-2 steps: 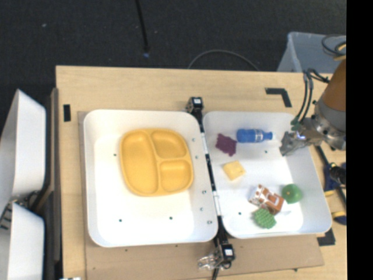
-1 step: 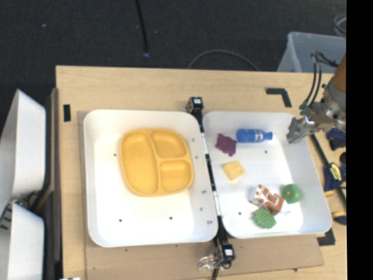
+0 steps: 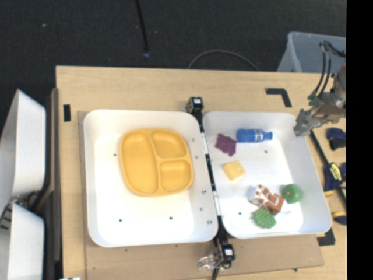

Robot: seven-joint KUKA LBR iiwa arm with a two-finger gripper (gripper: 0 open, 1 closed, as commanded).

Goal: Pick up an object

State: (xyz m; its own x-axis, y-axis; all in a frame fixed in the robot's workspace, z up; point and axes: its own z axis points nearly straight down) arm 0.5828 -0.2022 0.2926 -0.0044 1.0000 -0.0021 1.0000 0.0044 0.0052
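Note:
The right bin (image 3: 303, 156) holds a blue bottle (image 3: 253, 136) lying on its side, a purple piece (image 3: 226, 144), a yellow block (image 3: 233, 170), a brown-and-white toy (image 3: 266, 198), a green ball (image 3: 291, 193) and a green textured piece (image 3: 264, 218). My gripper (image 3: 305, 123) hangs at the right bin's far right corner, to the right of the blue bottle and apart from it. Nothing shows between its fingers.
The left bin (image 3: 99, 174) holds a yellow divided plate (image 3: 155, 161). A light blue tub (image 3: 312, 52) stands at the back right. Blue and yellow clamps (image 3: 336, 174) lie along the bench's right edge. White boxes (image 3: 23, 150) stand at the left.

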